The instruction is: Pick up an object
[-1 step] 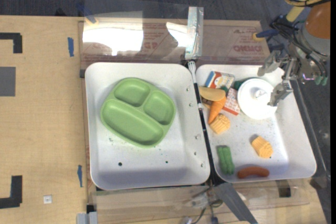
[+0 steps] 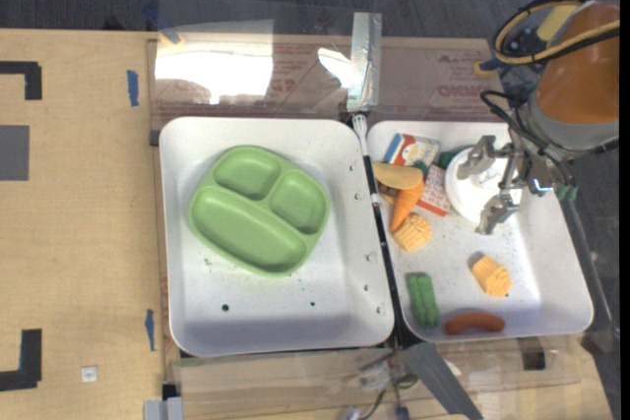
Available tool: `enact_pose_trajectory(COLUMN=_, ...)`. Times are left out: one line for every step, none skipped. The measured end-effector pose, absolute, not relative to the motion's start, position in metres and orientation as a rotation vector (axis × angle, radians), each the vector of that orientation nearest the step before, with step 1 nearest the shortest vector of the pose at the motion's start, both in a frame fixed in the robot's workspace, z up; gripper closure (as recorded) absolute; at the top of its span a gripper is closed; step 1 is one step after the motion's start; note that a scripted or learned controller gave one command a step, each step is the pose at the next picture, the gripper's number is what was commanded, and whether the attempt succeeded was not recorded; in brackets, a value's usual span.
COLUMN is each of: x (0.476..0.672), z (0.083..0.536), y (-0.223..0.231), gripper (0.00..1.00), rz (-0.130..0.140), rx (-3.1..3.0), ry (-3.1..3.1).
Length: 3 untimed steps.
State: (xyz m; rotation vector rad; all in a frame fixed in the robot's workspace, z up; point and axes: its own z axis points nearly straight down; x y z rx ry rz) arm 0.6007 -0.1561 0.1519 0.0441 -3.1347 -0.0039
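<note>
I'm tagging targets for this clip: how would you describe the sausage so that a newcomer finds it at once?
Start at the right-hand white bin, the one cluttered with toy food. Go to its near edge, at the bottom of the view: the sausage lies there lengthwise, right of the green pickle. It is the one reddish-brown, glossy, rod-shaped piece; its neighbours are green or yellow.

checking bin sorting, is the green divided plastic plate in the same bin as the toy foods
No, the green divided plastic plate lies in the left bin; the toy foods lie in the right bin.
</note>
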Motion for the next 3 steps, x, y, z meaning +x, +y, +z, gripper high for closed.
enact_pose_trajectory(x=0.564, z=0.1, y=-0.167, gripper=0.0, rz=0.003, rx=-0.319, ry=-3.138)
enact_pose_trajectory(x=0.572, z=0.094, y=-0.096, gripper=0.0, rz=-0.001, rx=-0.672, ry=-3.095)
enact_pose_trajectory(x=0.58, z=0.108, y=-0.097, gripper=1.0, rz=0.003, rx=-0.676, ry=-3.121)
